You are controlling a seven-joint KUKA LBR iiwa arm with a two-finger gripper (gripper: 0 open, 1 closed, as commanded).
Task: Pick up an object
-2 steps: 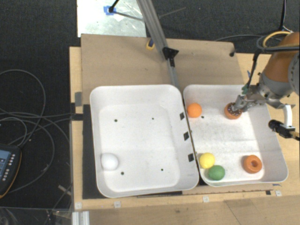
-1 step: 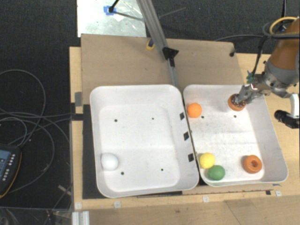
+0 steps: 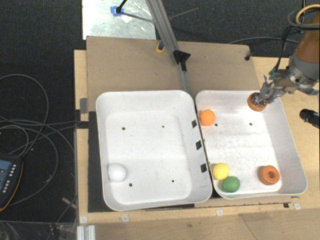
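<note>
My gripper (image 3: pixel 263 95) hangs over the far right corner of the right bin (image 3: pixel 292 149), reaching in from the right. Its tip touches a small brown ring-shaped object (image 3: pixel 256 103) there; I cannot see whether the object rests on the bin floor or is lifted. An orange ball (image 3: pixel 207 117) lies near the far left of the same bin. A yellow ball (image 3: pixel 221 171) and a green ball (image 3: pixel 230 184) sit together at its near left. An orange ring (image 3: pixel 269 175) lies at the near right. A white ball (image 3: pixel 117 172) rests in the left bin (image 3: pixel 145 96).
A grey pole (image 3: pixel 165 24) slants from the top of the view down to the divide between the bins. Cables lie on the dark floor (image 3: pixel 35 134) to the left. Black clips (image 3: pixel 198 144) line the left wall of the right bin.
</note>
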